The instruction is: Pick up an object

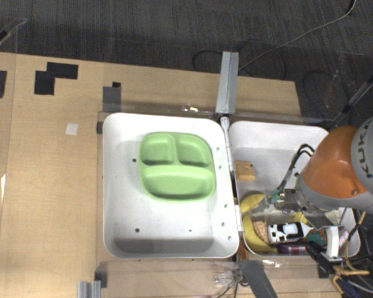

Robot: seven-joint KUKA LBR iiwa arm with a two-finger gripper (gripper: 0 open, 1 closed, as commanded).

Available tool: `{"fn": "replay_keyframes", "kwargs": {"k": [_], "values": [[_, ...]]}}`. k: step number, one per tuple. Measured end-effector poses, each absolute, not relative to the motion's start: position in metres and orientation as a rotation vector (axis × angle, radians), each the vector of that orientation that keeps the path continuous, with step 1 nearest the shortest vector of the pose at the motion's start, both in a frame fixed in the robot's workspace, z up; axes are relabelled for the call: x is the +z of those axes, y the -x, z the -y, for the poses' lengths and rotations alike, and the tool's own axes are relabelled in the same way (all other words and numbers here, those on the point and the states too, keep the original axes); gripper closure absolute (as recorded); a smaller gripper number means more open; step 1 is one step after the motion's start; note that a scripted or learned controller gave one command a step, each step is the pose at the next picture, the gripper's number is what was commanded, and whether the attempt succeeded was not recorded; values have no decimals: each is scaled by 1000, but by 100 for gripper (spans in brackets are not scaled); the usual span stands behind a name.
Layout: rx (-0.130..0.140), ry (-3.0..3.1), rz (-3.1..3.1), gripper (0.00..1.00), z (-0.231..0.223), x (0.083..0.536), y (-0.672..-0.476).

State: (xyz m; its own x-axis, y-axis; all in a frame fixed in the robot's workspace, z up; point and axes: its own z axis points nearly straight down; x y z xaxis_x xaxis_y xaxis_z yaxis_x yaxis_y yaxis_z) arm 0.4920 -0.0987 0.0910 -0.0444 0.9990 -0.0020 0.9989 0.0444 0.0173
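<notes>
Grey metal gripper (281,208) low over right bin (267,139), near its front end; whether it is parted or closed cannot be told from this angle. Directly under it: yellow banana-like object (253,204) touching a yellow bowl (254,236), beside a black-and-white item (286,230). Small tan block (245,172) sits apart, by the bin's left wall. Orange wrist band (336,165) above. Left bin (120,173) holds a green divided tray (175,165), centred.
</notes>
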Motion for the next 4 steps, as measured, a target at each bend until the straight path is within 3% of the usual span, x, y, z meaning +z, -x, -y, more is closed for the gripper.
{"fn": "replay_keyframes", "kwargs": {"k": [1, 2, 3, 4], "values": [[17, -2162, -2261, 0, 99, 91, -492], [28, -2157, -2260, 100, 97, 103, -495], [3, -2624, -1725, 100, 94, 99, -580], [3, -2624, -1725, 0, 94, 99, -580]]}}
